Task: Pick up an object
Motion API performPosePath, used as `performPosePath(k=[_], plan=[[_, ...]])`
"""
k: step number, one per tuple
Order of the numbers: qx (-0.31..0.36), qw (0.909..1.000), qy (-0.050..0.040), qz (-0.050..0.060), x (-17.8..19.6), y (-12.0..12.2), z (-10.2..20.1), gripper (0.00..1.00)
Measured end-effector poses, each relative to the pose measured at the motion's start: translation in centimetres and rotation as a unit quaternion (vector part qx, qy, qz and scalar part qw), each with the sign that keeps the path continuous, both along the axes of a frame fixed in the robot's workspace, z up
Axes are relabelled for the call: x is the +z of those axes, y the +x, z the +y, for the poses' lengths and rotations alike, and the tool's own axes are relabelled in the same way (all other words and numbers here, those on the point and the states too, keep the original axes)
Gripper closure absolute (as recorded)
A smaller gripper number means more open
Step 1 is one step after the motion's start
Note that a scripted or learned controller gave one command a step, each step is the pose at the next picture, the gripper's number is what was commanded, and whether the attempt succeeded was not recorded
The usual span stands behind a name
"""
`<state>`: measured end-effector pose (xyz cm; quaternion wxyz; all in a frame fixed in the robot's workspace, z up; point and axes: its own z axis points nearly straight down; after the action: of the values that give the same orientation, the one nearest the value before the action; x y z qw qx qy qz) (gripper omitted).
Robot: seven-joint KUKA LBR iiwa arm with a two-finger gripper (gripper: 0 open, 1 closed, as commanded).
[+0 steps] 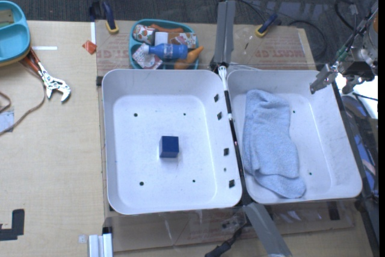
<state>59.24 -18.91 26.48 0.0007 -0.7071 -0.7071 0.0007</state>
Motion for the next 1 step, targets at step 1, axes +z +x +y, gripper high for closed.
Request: performPosePath(k=[1], plan=[[0.001, 1.0000, -0.0006, 0.001, 0.83, 0.02, -0.08, 1.00]])
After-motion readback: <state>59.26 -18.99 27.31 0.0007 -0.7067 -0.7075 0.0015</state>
